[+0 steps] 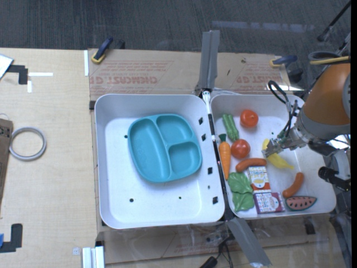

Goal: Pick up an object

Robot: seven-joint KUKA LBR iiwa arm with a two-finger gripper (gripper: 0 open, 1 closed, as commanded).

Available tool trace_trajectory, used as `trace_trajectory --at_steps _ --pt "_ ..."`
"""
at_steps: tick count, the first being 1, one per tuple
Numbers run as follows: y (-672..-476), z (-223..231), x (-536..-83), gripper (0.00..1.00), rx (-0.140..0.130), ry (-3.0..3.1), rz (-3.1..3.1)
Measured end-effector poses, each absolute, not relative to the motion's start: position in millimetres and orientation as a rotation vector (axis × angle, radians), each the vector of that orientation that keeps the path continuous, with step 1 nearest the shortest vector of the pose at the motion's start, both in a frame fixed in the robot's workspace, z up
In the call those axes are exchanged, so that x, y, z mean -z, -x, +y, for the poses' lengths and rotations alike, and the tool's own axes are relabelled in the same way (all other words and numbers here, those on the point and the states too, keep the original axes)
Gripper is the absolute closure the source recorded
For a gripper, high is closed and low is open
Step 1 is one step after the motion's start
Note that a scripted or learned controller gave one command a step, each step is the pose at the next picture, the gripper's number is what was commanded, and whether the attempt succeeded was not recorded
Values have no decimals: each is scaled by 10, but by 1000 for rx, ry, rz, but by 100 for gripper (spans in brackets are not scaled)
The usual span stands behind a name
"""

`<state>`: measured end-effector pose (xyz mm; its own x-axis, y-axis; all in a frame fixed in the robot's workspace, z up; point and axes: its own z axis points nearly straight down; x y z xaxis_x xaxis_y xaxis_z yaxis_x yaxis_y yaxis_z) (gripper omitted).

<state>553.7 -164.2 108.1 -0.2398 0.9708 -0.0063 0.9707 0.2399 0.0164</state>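
Note:
The right bin [312,121] holds several toy foods: a green pepper [229,126], two tomatoes [249,118] [240,148], a carrot [225,156], a sausage [251,164], a juice carton [258,178], a green leaf [241,190], a pink box [268,202], a second sausage [293,184] and a watermelon slice [301,202]. A yellow banana-like piece [281,162] lies mid-bin. My gripper [273,146] hangs low in this bin, just above and left of the yellow piece and right of the lower tomato.
The left bin [111,166] carries a teal divided plate [165,147]. A tape roll [25,143] lies on the wooden bench at far left. Blue clamps [102,49] sit on the cardboard behind the bins. The arm's orange band [332,94] looms over the right bin's far right.

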Motion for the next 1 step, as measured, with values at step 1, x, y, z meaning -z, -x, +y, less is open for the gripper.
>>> trace_trajectory --at_steps 1 --pt "-5803 -1507 -1960 100 3 -2105 2332"
